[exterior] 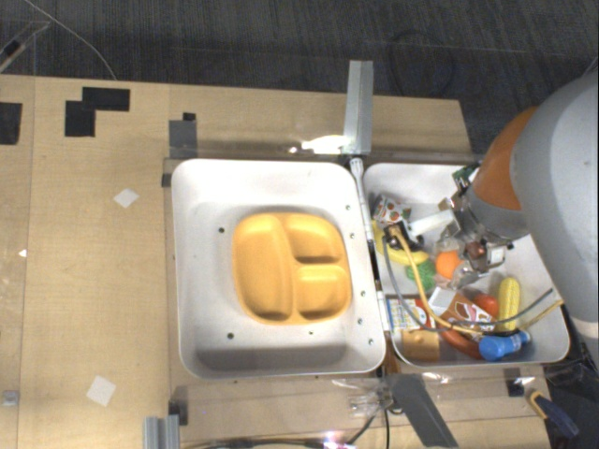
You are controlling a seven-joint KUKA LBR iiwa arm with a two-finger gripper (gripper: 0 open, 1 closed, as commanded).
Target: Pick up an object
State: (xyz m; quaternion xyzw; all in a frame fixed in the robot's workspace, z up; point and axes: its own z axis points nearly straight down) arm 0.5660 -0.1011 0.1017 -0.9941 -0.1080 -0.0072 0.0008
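Claw (465,243) of the grey arm (552,204) hangs low over the right bin (552,340), just above a small orange ball (448,263); whether its grip is wide or narrow cannot be told. Around it lie a corn cob (508,298), a blue bottle (501,346) and a green piece (426,274). In the left bin (201,279) on the wooden counter (84,279) sits a yellow divided tray (290,266).
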